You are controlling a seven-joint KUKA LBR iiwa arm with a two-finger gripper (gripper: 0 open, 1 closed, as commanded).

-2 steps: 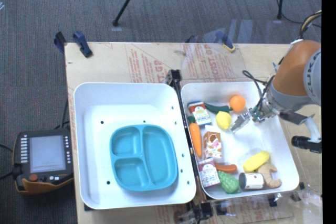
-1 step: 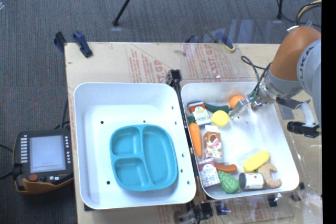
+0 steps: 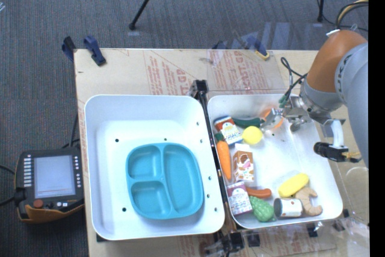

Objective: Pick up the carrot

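Observation:
The carrot (image 3: 224, 159), a slim orange piece, lies lengthwise along the left wall of the right bin (image 3: 325, 165), between a small carton (image 3: 227, 128) and a printed box (image 3: 243, 166). My gripper (image 3: 278, 118) hangs low over the bin's back part, to the right of and behind the carrot, about a hand's width from it. A yellow lemon (image 3: 252, 135) and a dark green piece (image 3: 245, 122) sit between the gripper and the carrot. A small orange bit (image 3: 266, 112) shows right at the gripper's tip; I cannot make out what it is.
The left bin (image 3: 102, 129) holds a blue divided plate (image 3: 163, 180). In the right bin's front lie a red sausage (image 3: 259, 192), a green bumpy piece (image 3: 261, 209), a can (image 3: 289, 207), a yellow piece (image 3: 293, 185) and a brown cookie (image 3: 310, 201).

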